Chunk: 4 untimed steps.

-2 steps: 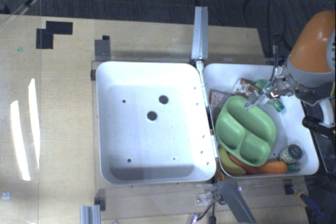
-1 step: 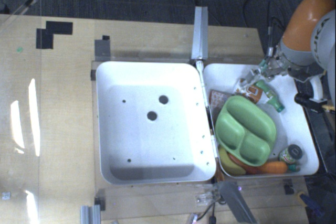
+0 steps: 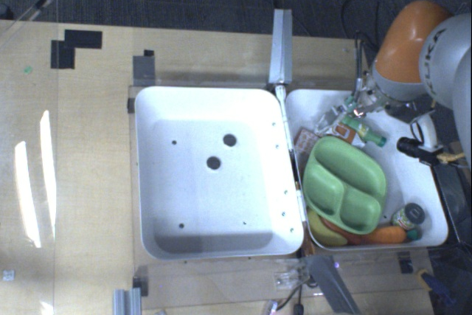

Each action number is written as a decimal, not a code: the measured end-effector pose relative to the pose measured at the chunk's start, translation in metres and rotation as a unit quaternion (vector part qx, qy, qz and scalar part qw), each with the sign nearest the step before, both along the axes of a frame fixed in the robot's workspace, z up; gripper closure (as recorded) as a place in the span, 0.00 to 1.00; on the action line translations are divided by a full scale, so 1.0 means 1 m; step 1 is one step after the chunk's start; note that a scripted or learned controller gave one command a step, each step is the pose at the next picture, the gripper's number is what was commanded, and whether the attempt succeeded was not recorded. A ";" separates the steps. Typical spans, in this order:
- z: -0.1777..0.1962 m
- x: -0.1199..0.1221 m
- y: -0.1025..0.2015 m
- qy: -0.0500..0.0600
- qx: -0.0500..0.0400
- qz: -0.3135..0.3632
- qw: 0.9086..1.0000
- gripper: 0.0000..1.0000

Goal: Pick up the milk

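Gripper (image 3: pixel 359 105) low over clutter in right bin (image 3: pixel 435 232); opening impossible to tell. Best centred squarely on milk (image 3: pixel 341 130) before closing.

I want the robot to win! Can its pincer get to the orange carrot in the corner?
Probably yes. The carrot lies uncovered at the right bin's near edge, beside the green tray, with nothing on top. The pincer sits at the bin's far end.

green tray (image 3: pixel 345 184), orange carrot (image 3: pixel 385 234), white bins (image 3: pixel 147 158)
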State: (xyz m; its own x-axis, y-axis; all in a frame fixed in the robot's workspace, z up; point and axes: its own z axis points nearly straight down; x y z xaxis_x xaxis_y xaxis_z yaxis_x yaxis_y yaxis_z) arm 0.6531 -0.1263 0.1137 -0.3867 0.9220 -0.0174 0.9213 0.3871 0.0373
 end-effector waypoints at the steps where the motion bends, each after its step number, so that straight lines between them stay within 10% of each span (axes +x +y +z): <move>1: 0.015 -0.051 -0.062 0.016 -0.002 0.069 0.997 0.00; 2: -0.011 -0.059 -0.003 0.012 -0.007 0.053 0.999 0.00; 4: -0.025 0.003 -0.031 0.052 0.005 0.094 0.994 0.00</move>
